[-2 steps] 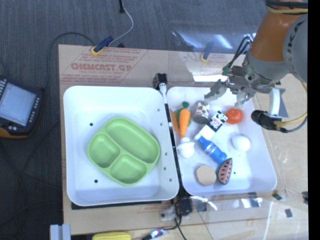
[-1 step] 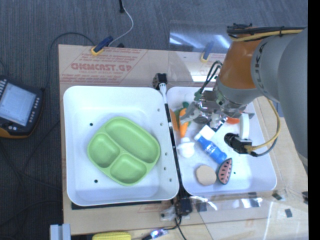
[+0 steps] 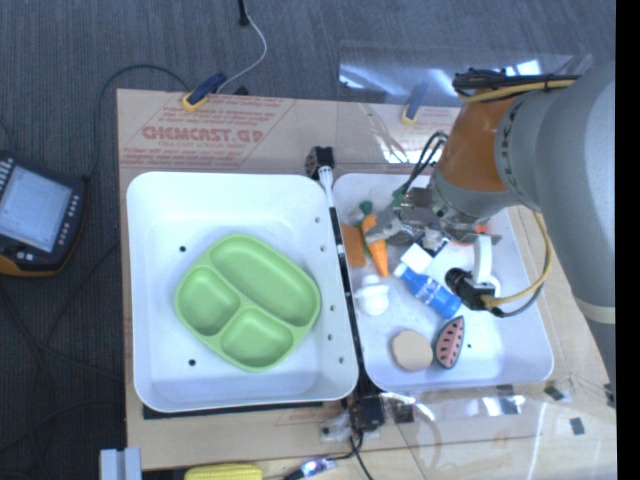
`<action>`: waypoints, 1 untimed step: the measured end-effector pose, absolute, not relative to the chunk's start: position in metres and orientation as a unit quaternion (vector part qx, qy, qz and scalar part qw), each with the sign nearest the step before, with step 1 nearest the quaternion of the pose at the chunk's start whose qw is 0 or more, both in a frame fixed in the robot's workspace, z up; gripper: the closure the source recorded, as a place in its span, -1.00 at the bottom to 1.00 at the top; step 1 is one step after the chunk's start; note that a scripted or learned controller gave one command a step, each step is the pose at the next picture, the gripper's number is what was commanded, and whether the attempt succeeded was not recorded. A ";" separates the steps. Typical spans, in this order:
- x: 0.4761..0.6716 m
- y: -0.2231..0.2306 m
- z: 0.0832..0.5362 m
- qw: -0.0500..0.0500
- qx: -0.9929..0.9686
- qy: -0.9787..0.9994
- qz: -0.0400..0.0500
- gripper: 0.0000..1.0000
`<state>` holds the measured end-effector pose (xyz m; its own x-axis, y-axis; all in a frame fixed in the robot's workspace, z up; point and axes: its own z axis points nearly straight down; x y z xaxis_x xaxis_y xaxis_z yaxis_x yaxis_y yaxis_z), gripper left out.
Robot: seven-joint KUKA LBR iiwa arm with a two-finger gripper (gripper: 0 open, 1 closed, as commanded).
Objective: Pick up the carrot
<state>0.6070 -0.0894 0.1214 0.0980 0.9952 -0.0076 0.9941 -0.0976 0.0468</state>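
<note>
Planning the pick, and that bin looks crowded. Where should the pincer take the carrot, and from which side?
Probably mid-body on the carrot, coming from above. It lies flat, tapering toward the near end, with an orange piece close alongside and the blue bottle on the other side.

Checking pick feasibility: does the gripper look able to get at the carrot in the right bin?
Probably yes. The gripper hangs just right of the carrot, whose top is uncovered; an orange block crowding its left side may hamper finger placement.

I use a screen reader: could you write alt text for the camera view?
A grey robot arm's claw hangs over the right bin beside an orange carrot, among a blue bottle, a watermelon slice and a tan round piece. The left bin holds a green divided plate.
</note>
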 end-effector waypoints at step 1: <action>0.630 -0.103 0.113 0.012 0.874 0.486 0.021 -1.00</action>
